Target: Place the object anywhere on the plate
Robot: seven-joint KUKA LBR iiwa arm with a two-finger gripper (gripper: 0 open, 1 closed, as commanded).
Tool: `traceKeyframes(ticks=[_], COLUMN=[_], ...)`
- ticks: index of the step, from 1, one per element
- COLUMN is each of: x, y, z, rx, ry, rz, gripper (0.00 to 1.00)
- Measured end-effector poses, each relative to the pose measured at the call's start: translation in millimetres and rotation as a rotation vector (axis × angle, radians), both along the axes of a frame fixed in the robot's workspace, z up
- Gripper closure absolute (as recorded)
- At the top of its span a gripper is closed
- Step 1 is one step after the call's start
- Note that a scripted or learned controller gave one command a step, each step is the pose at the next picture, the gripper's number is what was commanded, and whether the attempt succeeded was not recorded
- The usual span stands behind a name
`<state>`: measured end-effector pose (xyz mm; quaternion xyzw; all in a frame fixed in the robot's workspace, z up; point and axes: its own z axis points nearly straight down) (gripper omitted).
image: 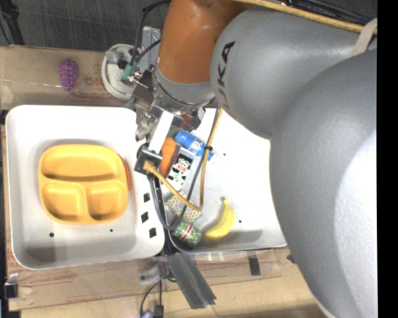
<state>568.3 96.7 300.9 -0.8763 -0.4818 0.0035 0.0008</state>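
Smooth yellow three-compartment plate [42,177] sits in the left bin [26,131]. Gripper [146,126] hangs over the divide between the bins; whether it is parted or closed cannot be told. Tapered orange carrot [167,154] lies just beside it in the right bin [252,177], off the plate, with a curved banana [220,222] nearby.

Light falls bright and even from above, so the white bin [26,177] left of my end effector [152,138] is washed nearly flat. It shows only a soft grey shadow along its near wall and a pale sheen on the ridges of the yellow plate [85,181]. My grey arm [305,111], right of the end effector and close to the lens, carries a broad dull highlight and looks soft, while the surround [66,12] beyond the tabletop [33,71] lies almost black. The banana [220,222] below the end effector throws a small faint shadow, and fine detail around it is smeared and slightly grainy.
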Motion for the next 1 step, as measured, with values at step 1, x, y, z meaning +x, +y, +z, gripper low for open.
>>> traceKeyframes(ticks=[1], x=[-10.9], y=[50.6], z=[-6.6], rx=[-0.001], ry=[0.0], rz=[-0.193], gripper=[1.0])
